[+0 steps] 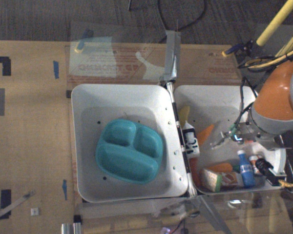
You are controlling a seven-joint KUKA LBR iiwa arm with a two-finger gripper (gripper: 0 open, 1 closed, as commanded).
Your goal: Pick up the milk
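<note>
Milk carton (189, 139), white with dark markings, is lying against the left wall of the right bin (210, 95), beside the divider. Left of it, a teal sectioned plate (130, 151) is sitting in the left bin (88, 106). Further right, an orange carrot (205, 133), a snack box (219, 178) and a blue bottle (245, 169) are resting. The gripper (228, 136) is hovering over the right bin, well apart from the carton; whether its jaws are spread cannot be told.

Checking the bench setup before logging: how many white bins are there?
2. The left bin holds a teal divided plate. The right bin holds the milk carton by its left wall, a blue bottle and other items.
</note>
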